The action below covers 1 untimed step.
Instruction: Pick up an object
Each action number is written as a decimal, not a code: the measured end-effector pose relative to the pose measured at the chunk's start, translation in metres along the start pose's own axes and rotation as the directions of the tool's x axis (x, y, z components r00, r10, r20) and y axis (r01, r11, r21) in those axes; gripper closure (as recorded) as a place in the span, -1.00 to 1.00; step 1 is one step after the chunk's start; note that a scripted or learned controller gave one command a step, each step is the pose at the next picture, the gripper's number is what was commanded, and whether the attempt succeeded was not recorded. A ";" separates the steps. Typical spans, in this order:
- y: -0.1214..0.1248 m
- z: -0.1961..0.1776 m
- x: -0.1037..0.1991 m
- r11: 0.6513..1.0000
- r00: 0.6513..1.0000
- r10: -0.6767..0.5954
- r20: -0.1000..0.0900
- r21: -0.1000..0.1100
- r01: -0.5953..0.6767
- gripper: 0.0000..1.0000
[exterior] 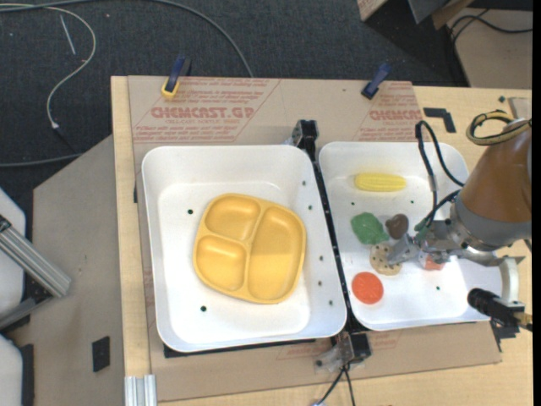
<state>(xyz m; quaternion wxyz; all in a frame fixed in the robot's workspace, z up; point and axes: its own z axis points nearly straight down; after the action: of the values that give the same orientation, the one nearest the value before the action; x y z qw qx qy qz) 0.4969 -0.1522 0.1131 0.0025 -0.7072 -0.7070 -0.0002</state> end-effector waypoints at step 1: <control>0.002 -0.013 -0.001 1.000 1.000 -0.001 0.002 -0.007 0.001 1.00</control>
<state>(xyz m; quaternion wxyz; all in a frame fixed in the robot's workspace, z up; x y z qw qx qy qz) 0.4990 -0.1527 0.1265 -0.0009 -0.7070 -0.7072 -0.0019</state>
